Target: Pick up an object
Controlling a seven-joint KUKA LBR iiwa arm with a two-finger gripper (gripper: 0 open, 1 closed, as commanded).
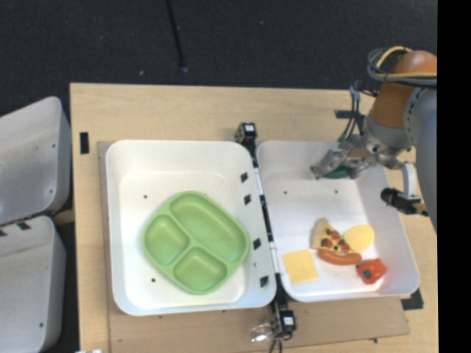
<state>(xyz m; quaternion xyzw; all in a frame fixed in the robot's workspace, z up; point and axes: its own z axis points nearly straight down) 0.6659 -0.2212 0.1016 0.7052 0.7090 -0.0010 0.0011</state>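
The arm [401, 101] is cut off at the frame's right edge. Below the gripper [340, 165], the sausage [339, 257] partly covers the pizza [329, 238].

The worktop [88, 197] looks like pale, matt wood or board. Both white bins, the left bin [125, 197] and the right bin [294, 175], look like smooth plastic with a soft sheen. The green divided plate [195, 242] at 7 o'clock looks like matt plastic. At 5 o'clock, the toy foods look plastic; the red piece [372, 271] is glossy.
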